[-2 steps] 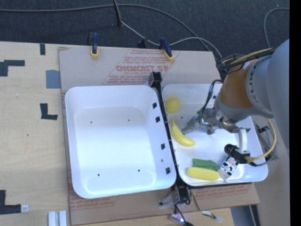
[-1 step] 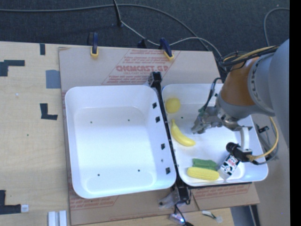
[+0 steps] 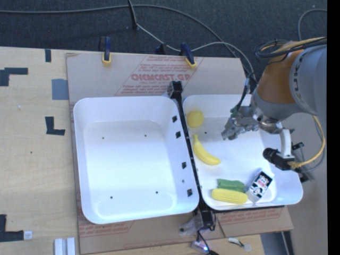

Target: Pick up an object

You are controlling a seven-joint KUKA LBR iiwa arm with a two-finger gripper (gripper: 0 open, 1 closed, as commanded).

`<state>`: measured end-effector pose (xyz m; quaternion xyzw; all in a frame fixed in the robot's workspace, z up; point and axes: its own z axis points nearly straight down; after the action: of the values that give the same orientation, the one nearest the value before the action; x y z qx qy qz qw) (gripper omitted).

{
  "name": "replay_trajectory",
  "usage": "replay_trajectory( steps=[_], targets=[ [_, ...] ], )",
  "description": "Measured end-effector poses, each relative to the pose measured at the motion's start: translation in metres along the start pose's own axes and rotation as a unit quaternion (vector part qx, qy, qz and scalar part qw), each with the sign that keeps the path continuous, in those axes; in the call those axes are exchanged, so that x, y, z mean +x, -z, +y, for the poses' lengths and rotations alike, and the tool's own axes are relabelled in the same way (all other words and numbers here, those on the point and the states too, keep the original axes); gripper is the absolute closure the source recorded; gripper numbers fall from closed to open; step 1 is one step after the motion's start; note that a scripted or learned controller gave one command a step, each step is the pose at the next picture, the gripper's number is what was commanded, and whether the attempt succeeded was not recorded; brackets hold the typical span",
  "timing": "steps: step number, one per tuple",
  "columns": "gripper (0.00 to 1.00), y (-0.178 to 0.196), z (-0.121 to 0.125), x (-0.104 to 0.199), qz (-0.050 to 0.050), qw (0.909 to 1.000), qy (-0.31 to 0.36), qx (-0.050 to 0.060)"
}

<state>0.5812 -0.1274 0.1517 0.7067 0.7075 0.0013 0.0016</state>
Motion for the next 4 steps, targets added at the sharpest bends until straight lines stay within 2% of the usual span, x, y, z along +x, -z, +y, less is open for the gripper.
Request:
replay_trajectory(
  steps=[2,4],
  targets=[
    [1.00,0.122,0.003,-0.005,0.000,1.0000,-0.001,0.000],
    [1.00,0.091,-0.031,0.093,0.001,1.0000,0.001,0.003]
  ],
)
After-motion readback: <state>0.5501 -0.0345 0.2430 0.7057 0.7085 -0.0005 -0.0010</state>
